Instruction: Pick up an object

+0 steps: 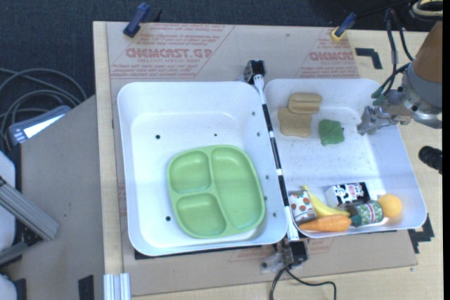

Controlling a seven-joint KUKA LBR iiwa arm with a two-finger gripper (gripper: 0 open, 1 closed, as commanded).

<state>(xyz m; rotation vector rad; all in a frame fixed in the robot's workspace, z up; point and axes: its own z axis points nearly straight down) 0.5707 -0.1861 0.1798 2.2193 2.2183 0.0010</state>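
The right bin (394, 151) holds two tan sponge-like blocks (299, 114) at its back left and a small green leafy piece (330, 131) beside them. Along its front edge lie a carrot (326, 224), a banana (320, 205), a yellow-orange fruit (390, 206), a black-and-white carton (348, 192) and a small dark can (366, 214). My gripper (370, 121) hangs over the bin's back right part, a little to the right of the green piece and apart from it. Nothing shows between its tips.
The left bin (140, 116) carries a green divided plate (214, 190) toward its front. A black divider clip (254, 69) sits where the two bins meet. The grey arm (425, 91) comes in from the right edge. Cables lie on the floor at the left.
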